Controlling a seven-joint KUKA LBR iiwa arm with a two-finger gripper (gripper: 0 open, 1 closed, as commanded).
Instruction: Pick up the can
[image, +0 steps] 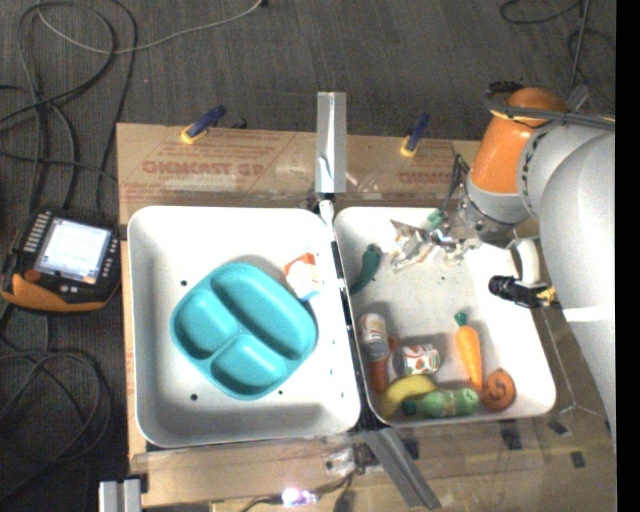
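Note:
The can (420, 358), small with a white, red and green label, lies on its side in the lower middle of the right bin (520, 320). It rests between a grey-topped bottle (375, 340) and a carrot (468, 355), just above a banana (405, 390). My gripper (446, 236) is at the far top of the same bin, well away from the can, hanging over a crumpled silver wrapper (410, 245). Nothing of the can is near it.
A green vegetable (442, 402) and an orange round item (498, 388) lie along the right bin's front wall. A dark green piece (368, 264) sits by the divider. The left bin (160, 250) holds a teal divided plate (245, 328) and a small red-white item (303, 275).

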